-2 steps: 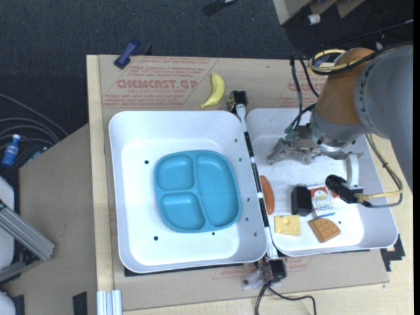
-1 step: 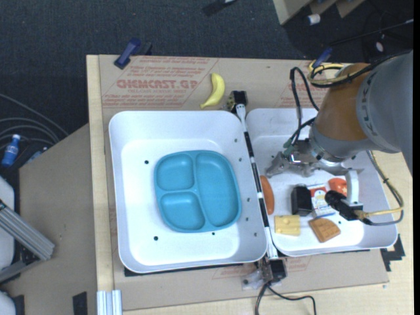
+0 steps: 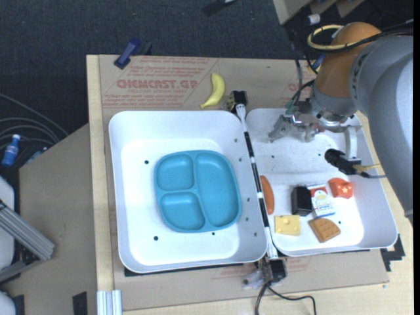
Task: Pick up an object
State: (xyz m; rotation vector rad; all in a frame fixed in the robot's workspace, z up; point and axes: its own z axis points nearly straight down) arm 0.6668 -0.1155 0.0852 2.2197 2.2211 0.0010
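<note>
Small toys in the right bin (image 3: 374, 231): orange sausage (image 3: 268, 194), yellow cheese wedge (image 3: 287, 225); jaws' state cannot be told

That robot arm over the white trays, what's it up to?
It is trying to pick something up. The arm reaches in over the far end of the right bin, its pincer above bare floor, holding nothing visible. The small items, a sausage, cheese, a black block and others, lie at the near end. The left bin holds a blue divided plate.
</note>
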